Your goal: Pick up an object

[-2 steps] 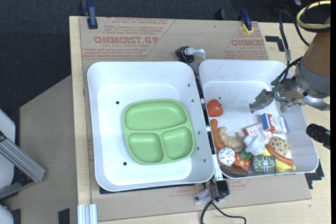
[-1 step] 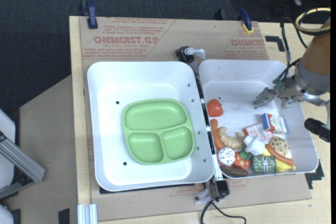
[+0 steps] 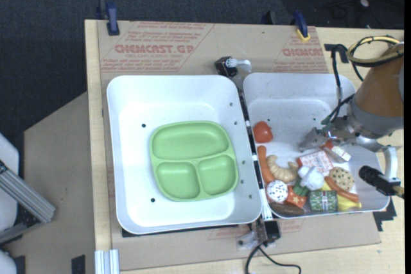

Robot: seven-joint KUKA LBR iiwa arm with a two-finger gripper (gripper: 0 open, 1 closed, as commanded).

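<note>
Two shallow white bins sit side by side on the table [image 3: 160, 48]; the left bin [image 3: 128, 138] carries one green divided plate [image 3: 192, 159] with three compartments, one long one at the far side and two smaller ones nearer the camera; the right bin [image 3: 282, 93] carries a heap of small toy foods crowded into its near half; among them one red tomato-like piece [image 3: 262, 132] lies apart toward the bin's left wall, one orange carrot-like stick [image 3: 264, 166] lies along that wall, one tan croissant shape [image 3: 282, 169] sits just beside it, one white ball with dark dots [image 3: 277, 190] lies near the front rim, one dark green can [image 3: 323, 201] lies on its side at the front, one round speckled cookie [image 3: 340, 177] rests next to it, and one red-and-white packet [image 3: 316, 160] lies in the middle of the heap; the remaining pieces overlap too much to count; one arm reaches in from the right, and its tool [image 3: 329, 136] hangs low over the right side of the heap, just above the packet; whether it is open, or has anything in its grip, I cannot tell; two clamps [image 3: 112, 17] hold the board at the far edge, one blue, one blue and yellow
</note>
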